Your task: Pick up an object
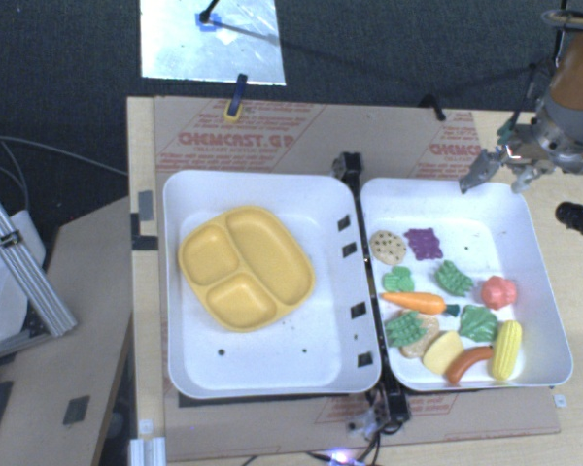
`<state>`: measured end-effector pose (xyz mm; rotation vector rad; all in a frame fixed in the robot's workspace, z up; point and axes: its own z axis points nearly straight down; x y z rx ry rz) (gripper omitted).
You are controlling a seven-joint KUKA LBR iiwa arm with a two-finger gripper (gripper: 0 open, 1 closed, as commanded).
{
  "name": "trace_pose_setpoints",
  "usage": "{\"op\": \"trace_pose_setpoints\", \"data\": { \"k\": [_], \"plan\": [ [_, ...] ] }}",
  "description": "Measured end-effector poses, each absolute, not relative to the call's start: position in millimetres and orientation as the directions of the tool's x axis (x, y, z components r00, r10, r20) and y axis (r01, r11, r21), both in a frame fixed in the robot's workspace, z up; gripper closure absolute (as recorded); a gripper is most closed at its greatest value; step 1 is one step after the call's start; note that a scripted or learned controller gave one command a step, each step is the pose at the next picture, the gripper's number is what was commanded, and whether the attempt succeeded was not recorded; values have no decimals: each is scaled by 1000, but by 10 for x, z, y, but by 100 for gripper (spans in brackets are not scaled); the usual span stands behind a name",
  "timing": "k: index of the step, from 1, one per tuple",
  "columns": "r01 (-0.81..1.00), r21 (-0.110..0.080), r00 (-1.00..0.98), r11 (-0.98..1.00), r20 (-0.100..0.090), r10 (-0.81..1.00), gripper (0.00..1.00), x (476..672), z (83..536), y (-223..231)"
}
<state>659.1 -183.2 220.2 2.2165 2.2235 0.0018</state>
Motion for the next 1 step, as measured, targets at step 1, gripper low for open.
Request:
{"op": "trace_pose_setpoints", "data": {
  "k": [1],
  "plan": [
    [1000, -9, 1, -1, 3, 1000, 0, 5947, 1246, -1862]
  ]
}}
